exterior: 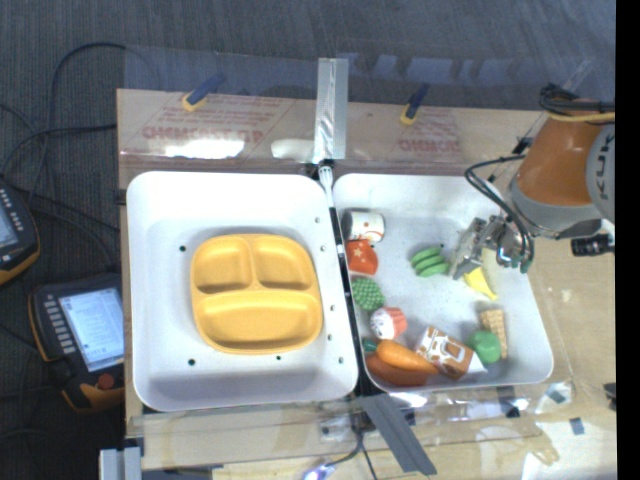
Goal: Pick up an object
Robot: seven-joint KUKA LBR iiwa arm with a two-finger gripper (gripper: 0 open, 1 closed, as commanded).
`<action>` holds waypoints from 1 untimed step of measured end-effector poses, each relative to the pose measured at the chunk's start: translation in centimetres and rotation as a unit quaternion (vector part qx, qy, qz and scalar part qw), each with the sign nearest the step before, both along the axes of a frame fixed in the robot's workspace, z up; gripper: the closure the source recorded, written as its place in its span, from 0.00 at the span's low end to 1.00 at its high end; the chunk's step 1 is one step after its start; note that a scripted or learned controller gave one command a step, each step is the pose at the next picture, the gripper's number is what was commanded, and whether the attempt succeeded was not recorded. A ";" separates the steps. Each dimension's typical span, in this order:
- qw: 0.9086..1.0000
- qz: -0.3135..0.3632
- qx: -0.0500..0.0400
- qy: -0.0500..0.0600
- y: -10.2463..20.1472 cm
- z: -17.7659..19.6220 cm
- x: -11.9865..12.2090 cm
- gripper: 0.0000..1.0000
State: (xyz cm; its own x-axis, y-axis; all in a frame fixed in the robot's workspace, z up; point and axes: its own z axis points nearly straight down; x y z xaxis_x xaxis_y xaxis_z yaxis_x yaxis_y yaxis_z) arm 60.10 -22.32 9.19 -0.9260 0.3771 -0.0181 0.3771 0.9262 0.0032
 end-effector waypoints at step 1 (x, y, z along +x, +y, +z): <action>0.996 -0.085 0.000 0.000 6.2 0.1 -2.1 1.00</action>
